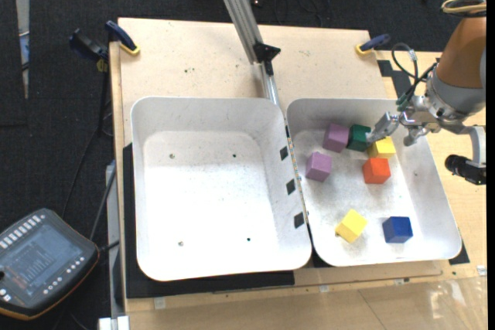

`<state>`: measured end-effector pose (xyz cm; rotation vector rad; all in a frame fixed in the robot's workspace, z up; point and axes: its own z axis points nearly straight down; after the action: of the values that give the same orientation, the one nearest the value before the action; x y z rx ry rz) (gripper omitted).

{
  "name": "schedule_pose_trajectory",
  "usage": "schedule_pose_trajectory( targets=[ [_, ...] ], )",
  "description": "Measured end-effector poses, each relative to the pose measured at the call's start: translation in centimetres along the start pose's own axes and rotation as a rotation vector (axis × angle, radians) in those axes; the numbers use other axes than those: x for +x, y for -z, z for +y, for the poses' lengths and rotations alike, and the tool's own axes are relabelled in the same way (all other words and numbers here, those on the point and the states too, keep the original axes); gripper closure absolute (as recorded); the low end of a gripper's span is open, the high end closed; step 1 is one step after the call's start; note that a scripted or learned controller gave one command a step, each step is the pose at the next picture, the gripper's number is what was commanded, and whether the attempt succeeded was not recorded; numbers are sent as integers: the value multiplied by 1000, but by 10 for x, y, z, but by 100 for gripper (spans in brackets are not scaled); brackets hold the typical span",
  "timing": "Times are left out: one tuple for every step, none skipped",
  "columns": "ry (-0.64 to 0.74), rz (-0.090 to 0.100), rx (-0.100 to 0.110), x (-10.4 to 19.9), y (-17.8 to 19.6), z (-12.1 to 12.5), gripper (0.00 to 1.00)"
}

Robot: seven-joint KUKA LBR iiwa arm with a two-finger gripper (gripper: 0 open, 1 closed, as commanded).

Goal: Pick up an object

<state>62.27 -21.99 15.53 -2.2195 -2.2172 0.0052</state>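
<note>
We are hovering the gripper (384, 137) over the right bin (433, 189) beside the green cube (358, 137) — its state we cannot tell — and judging a descent comes next.

There are two white bins: the left bin (147, 166) and the right bin (437, 197). Seven blocks lie in the right bin: two purple blocks (336, 137) (318, 165), two yellow blocks (352, 226) (382, 149), one green block (358, 137), one orange block (377, 171) and one blue block (397, 229). I count one arm with one gripper (384, 133).
</note>
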Motion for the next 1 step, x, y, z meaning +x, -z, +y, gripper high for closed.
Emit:
schedule_pose_trajectory(
  targets=[
    [1,0,-1,1,-54,0,0]
  ],
)
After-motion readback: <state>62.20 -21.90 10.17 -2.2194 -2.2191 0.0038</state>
